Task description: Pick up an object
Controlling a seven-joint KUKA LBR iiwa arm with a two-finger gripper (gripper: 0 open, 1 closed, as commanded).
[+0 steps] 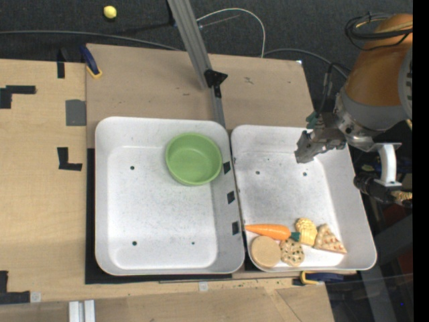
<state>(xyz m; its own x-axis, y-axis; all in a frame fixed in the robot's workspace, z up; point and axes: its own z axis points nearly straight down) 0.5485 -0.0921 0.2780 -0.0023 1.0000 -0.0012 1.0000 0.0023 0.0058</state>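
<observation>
The claw [305,149] hangs over the far part of the right bin [268,186], and I cannot tell how it is set. A carrot [268,231], corn [306,231], cookie [291,251] and other small food sit bunched in that bin's near corner. A green bowl [193,158] sits in the left bin [134,213].

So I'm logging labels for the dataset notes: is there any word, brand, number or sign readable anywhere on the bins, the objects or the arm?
None: no readable text.
Green bowl: plain.
Carrot, cookie: no labels.
White bins: only dark specks, no print.
Arm: no legible marking.
</observation>
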